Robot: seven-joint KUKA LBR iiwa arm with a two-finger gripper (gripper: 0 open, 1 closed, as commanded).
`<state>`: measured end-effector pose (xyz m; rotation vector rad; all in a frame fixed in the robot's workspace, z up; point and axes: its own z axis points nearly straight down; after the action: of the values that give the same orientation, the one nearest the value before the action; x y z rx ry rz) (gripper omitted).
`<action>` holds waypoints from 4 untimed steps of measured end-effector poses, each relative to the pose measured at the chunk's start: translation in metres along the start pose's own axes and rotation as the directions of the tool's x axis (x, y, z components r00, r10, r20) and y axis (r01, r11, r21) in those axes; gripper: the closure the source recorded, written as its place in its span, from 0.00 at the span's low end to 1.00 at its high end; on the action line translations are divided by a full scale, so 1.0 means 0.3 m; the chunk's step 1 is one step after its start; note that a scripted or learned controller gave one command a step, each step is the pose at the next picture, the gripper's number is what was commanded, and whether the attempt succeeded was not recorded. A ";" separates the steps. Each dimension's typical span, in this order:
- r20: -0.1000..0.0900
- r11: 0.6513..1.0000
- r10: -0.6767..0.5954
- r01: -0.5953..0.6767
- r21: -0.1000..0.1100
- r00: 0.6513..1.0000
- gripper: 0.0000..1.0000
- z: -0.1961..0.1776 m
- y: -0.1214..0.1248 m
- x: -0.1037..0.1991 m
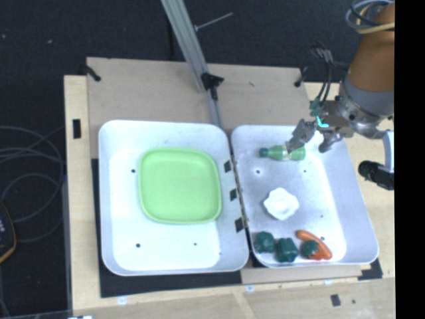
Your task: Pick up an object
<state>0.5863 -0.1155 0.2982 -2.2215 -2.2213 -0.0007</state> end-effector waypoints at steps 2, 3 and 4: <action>0.001 1.000 0.001 -0.001 0.004 1.000 0.00 0.177 -0.033 -0.015; 0.000 1.000 0.002 -0.002 0.004 1.000 0.00 0.361 -0.025 -0.048; 0.001 1.000 0.001 -0.001 0.003 1.000 0.00 0.505 -0.015 -0.061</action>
<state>0.5819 -0.1338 0.1467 -2.2213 -2.2185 0.0038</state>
